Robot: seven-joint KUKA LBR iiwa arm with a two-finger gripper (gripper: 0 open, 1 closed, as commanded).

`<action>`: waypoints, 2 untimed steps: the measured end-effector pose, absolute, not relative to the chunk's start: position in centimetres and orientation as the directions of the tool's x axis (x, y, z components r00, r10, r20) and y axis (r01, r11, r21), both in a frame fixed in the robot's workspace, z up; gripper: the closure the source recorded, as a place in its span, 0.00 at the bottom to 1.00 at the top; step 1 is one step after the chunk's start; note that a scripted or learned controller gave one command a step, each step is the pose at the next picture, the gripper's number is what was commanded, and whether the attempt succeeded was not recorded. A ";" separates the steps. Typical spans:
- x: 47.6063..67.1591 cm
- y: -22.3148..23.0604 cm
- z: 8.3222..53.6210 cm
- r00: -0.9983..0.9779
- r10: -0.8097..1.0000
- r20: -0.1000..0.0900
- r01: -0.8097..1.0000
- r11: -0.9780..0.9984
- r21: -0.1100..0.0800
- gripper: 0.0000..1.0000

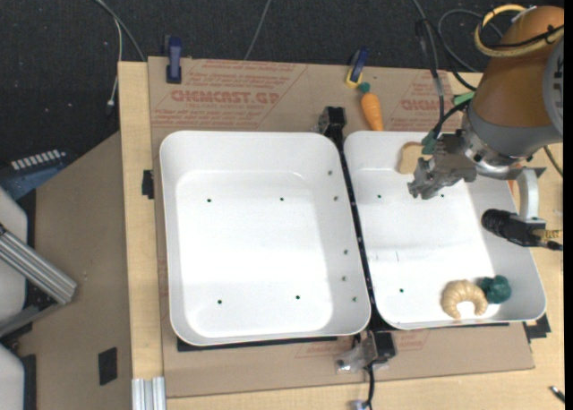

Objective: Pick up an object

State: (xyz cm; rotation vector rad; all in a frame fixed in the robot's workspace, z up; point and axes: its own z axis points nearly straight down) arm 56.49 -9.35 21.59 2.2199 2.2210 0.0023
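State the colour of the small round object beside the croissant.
Dark teal green ball, in the camera view, right bin's near corner.

Bench [242,99] with two white bins [260,238]

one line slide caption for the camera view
Grey arm's gripper over the right white bin, far from the tan croissant-shaped toy and green ball.

I can read only one printed word, red capitals that look like "GIGMCAST.GP" on the brown board [224,95], well off to the left beyond my gripper [430,186]. Fainter red print near it stays illegible.
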 end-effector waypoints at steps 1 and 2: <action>53.8 -18.5 20.7 0.007 1.000 -0.002 1.000 -0.007 -0.001 1.00; 54.0 -18.1 20.8 0.000 1.000 0.000 1.000 0.000 0.000 0.00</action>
